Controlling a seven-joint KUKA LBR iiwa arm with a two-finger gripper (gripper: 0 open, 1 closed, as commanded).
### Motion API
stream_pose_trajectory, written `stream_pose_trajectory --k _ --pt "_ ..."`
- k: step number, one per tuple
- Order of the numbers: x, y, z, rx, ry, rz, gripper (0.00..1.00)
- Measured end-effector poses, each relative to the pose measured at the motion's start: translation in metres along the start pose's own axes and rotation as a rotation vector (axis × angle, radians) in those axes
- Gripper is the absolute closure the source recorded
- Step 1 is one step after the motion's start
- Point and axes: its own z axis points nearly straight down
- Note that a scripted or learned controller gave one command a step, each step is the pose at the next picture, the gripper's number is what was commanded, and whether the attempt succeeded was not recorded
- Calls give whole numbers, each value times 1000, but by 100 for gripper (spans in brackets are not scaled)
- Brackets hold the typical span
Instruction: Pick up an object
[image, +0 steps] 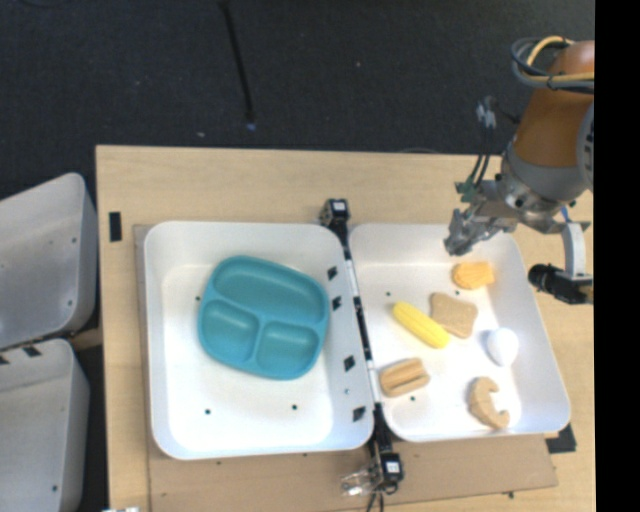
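Note:
The right bin holds several toy foods: an orange piece, a tan bread slice, a yellow corn cob, a white egg, a hot dog bun and a tan curved piece. My gripper hangs over the bin's far right part, just above and left of the orange piece. Nothing shows between its fingers.
A teal divided plate lies in the left bin. A black divider with clips runs between the bins. The arm's orange band rises at the right. White panels stand off the bench's left side.

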Motion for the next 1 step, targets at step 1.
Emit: stream_pose_trajectory --k 1 --pt "53 -13 -10 -1 2 -1 100"
